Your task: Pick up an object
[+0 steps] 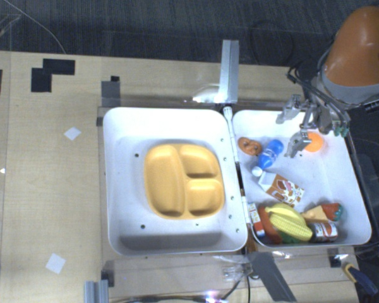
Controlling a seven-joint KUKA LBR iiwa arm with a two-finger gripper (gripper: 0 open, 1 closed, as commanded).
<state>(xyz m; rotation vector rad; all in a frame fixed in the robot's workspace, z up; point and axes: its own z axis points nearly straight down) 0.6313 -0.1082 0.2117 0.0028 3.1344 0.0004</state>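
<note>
My gripper [301, 133] hangs over the far part of the right bin [350, 188], its fingers spread and nothing between them. Just right of it lies an orange ball [314, 143], partly hidden by a finger. A blue bottle with a white cap [268, 153] lies left of the gripper, beside a brown round toy [249, 146]. Nearer the front sit a small printed carton [283, 190], a yellow corn cob [289, 223], a red item [267, 228], a can [324, 231] and a carrot-like piece [326, 212].
The left bin [123, 169] holds a yellow divided tray [182, 180]. A metal post [230, 71] stands at the far end between the bins. The arm's orange band [361, 49] looms at the upper right.
</note>
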